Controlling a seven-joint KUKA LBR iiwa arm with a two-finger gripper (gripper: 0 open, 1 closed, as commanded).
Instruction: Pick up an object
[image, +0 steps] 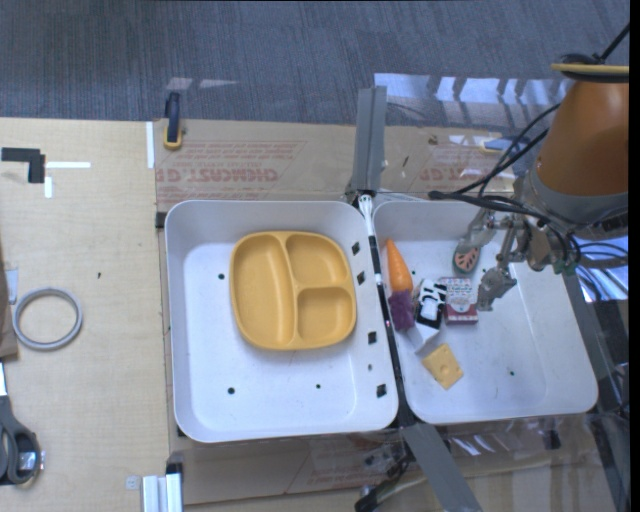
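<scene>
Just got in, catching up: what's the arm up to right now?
The arm's end effector hangs over the right bin, just right of a cluster of small items: a toy carrot, a purple piece, a cheese wedge. Nothing shows between its fingers. The left bin holds a yellow divided plate.

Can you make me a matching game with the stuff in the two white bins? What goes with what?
Things:
1. yellow divided plate
2. carrot
3. cheese wedge
4. roll of tape

Places:
A. on the bench, left of both bins
B. right bin, nearest the front edge
C. left bin
D. right bin, next to the divider between the bins

Pairs: 1-C, 2-D, 3-B, 4-A
</scene>
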